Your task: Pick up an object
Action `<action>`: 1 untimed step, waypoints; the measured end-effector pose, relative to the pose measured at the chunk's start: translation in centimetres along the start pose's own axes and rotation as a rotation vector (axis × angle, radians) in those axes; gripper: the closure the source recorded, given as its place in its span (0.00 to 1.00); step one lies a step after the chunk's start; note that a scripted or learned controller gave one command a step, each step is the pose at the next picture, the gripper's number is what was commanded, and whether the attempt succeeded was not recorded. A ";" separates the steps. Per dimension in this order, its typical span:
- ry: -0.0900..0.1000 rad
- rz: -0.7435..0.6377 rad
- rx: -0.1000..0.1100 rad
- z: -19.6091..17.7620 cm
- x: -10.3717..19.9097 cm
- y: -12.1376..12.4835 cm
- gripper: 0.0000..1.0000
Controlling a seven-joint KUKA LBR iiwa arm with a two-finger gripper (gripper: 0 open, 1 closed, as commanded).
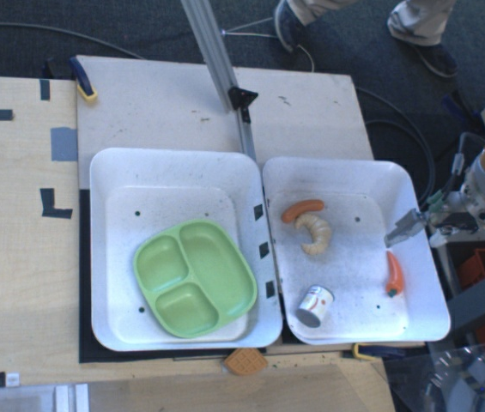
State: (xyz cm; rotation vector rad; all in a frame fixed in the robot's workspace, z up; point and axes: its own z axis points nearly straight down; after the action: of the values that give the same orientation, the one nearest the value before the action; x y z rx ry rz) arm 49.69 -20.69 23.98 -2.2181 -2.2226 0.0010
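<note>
A: Camera view, quick pass. Two white bins side by side on the bench. Left bin (pixel 105 230) has a green divided plate (pixel 195 277), three compartments, sitting toward the near side.

B: And the right bin (pixel 345 174)?

A: Four things. An orange hot dog (pixel 302 210) near the middle, toward the far side. A tan croissant (pixel 315 233) right below it, touching or almost. A small white and grey can (pixel 313 305) lying on its side toward the near edge. An orange carrot (pixel 394 275) by the right wall, lying roughly lengthwise along that wall.

B: Gripper?

A: Gripper (pixel 405 227) comes in from the right, over the right bin's right rim, just above the carrot and apart from it. Nothing visibly between its fingers. Open or closed, can't tell, it's small and seen at an angle.

B: Anything outside the bins?

A: A brown waffle-looking piece (pixel 245 362) on the bench just in front of the bins, near the seam. A metal pole (pixel 212 45) slants in from the top. Someone's shoes (pixel 418 33) on the dark floor, top right. A blue and yellow clamp (pixel 83 80), top left of the board.
</note>
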 end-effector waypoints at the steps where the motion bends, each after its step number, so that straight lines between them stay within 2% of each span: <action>1: 0.000 0.000 0.000 0.0 0.0 0.0 0.00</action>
State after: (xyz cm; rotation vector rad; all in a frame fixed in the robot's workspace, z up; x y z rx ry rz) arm 49.69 -20.70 23.98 -2.2185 -2.2225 0.0010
